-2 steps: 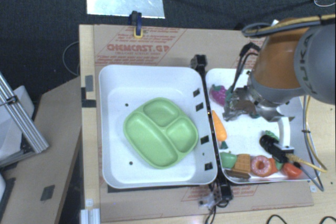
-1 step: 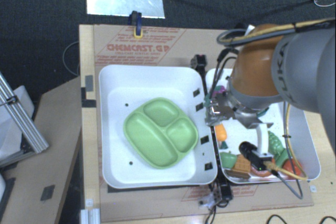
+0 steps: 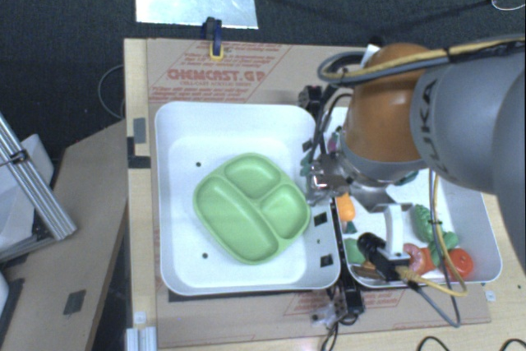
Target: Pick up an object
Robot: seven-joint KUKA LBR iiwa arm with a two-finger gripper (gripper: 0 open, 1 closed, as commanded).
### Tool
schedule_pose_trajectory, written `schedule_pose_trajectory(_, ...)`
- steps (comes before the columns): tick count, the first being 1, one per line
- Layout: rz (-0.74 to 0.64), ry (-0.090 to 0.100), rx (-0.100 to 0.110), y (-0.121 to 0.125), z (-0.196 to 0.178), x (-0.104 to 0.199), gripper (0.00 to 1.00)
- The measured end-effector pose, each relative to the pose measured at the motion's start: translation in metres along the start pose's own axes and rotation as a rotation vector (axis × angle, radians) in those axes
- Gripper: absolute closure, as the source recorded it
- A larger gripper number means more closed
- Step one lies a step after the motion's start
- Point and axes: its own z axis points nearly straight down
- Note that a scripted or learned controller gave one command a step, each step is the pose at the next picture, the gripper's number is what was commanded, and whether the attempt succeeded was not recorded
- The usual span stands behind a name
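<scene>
My gripper (image 3: 322, 177), under the grey-and-orange wrist, hangs just right of the green three-compartment plastic plate (image 3: 251, 208). I cannot tell whether it is open or closed. The small orange toy piece (image 3: 346, 208) lies further right. Risk: descending here may strike the shallow white bin's rim (image 3: 238, 107) and catch nothing.

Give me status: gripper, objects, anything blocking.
Gripper hidden under the arm's wrist, over the right bin; grasp unconfirmed. Small objects lie loose in that bin. Green divided plate sits in the left bin. Arm blocks the view.
</scene>
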Motion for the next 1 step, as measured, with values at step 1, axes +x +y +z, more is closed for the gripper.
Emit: schedule_pose_trajectory(1, 0.002, -0.001, -0.002, 0.0139, -0.0016, 0.0118, 1.00)
